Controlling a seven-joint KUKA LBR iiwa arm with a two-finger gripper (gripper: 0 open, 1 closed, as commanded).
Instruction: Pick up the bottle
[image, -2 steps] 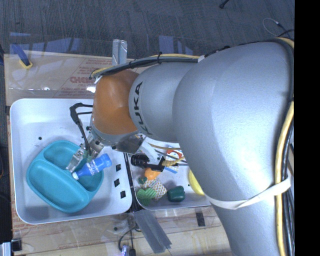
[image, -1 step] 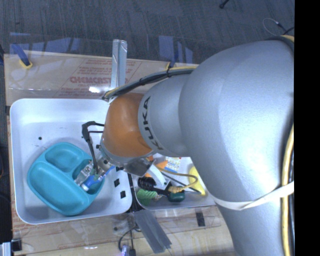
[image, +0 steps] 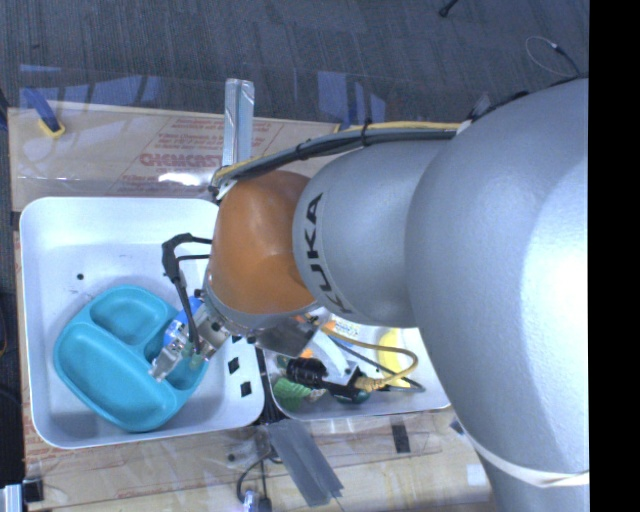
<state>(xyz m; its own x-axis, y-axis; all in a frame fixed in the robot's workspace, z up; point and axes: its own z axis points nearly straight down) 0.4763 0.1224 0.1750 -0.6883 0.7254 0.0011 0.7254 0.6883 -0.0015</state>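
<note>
The gripper (image: 172, 362) hangs low in the left white shallow plastic bin (image: 60, 230), its metallic fingers (image: 168, 358) reaching down at the right edge of a turquoise two-compartment plastic dish (image: 115, 365). From this angle I cannot tell whether the fingers are spread or closed, nor whether anything sits between them. A small patch of blue shows just beside the fingers, against the dish's rim, but it is too small to name. The dish lies in the lower part of the left bin, touching the bin floor, with its two hollows facing up. No bottle can be made out with certainty; much of the right white bin (image: 425, 400) lies under the arm. Above the fingers rises the orange band of the wrist (image: 255, 245), then the large grey arm body (image: 450, 230) coming in from the right. At the near edge of the right bin a jumble of yellow cable (image: 395, 365) and dark green parts (image: 305, 388) peeks out. Both bins rest on the desk (image: 130, 150), which carries printed cardboard sheeting.
</note>
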